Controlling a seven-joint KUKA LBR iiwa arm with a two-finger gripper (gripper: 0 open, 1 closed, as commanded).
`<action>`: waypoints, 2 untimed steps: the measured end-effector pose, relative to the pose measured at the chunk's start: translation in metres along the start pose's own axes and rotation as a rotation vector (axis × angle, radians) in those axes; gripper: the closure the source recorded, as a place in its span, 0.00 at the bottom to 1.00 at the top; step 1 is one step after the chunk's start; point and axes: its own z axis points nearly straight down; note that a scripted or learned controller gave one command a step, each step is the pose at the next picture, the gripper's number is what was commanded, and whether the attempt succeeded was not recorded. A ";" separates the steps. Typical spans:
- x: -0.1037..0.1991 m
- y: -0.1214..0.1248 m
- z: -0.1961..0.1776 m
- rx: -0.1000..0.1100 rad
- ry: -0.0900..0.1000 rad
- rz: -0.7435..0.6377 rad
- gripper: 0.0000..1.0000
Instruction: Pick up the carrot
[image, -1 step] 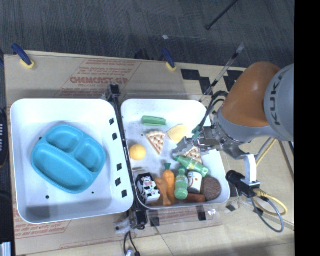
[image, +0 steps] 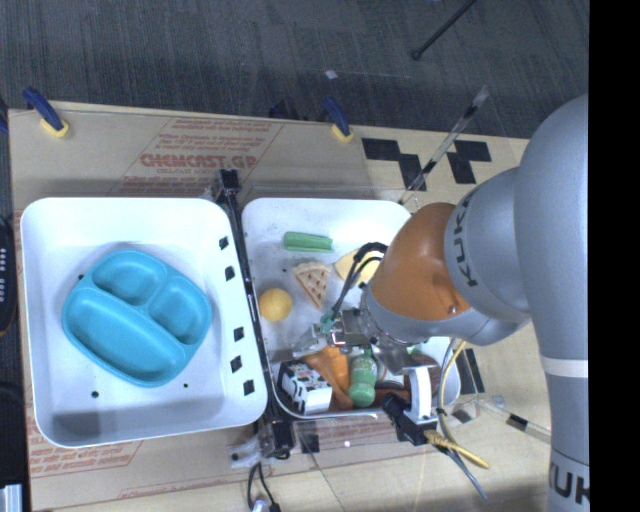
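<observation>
The carrot (image: 330, 370) is an orange piece lying near the front of the right bin (image: 262, 225). It sits between a black-and-white block (image: 303, 388) and a green bottle (image: 362, 380). My gripper (image: 347, 345) hangs directly over this cluster, just above the carrot's upper end. The arm's orange band and wrist hide the gripper's tip and part of the carrot.
A green bean-shaped piece (image: 307, 241), a waffle wedge (image: 312, 283), a yellow ball (image: 275, 304) and a pale yellow piece (image: 349, 265) lie further back in the right bin. The left bin (image: 50, 230) holds a blue divided plate (image: 137, 314).
</observation>
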 end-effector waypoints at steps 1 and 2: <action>0.000 0.001 -0.009 0.004 -0.003 -0.017 1.00; 0.054 0.028 -0.089 0.001 -0.002 0.234 1.00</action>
